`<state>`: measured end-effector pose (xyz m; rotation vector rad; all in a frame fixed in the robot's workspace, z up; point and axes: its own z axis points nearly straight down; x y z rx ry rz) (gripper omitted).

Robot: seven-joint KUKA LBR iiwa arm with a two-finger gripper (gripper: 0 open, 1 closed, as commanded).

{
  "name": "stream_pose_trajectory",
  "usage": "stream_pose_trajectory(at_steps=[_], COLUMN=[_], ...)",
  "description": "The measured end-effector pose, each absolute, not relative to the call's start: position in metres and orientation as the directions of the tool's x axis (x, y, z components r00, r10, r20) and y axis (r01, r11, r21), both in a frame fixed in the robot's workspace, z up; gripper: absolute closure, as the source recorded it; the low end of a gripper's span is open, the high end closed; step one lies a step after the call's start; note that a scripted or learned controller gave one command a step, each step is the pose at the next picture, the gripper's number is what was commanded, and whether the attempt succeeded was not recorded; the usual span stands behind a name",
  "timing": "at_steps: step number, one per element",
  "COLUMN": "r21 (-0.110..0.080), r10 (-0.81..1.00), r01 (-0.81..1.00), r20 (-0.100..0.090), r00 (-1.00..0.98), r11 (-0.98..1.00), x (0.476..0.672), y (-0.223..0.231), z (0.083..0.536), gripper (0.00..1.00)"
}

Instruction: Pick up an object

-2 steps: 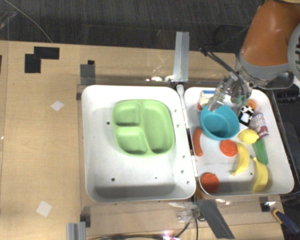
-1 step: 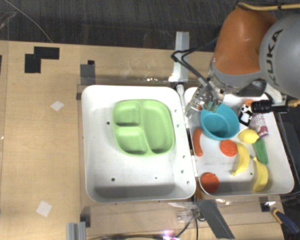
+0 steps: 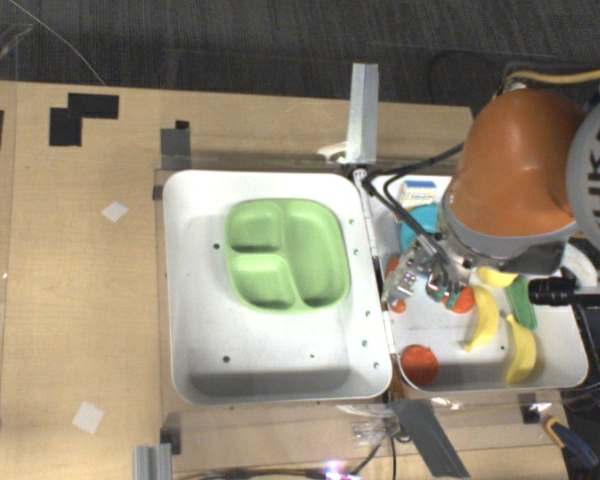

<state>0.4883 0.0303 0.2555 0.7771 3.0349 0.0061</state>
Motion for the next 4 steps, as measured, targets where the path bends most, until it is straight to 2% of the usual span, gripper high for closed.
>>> stream_pose_trajectory(at_steps=[1,3,4], r21=[0.005,0.017,-0.001], r10=[0.558,0.547,0.537], r01=[0.558,0.547,0.537], r20=[-0.004,-0.02,-0.004], r00=[-0.83,-0.837,-0.844], r11=[0.83,0.837,0.844], x=[0.598,0.602,0.574], y=[0.071,0.073,-0.031], z=[0.278,0.304,0.243], gripper=[1.0,1.0,1.0])
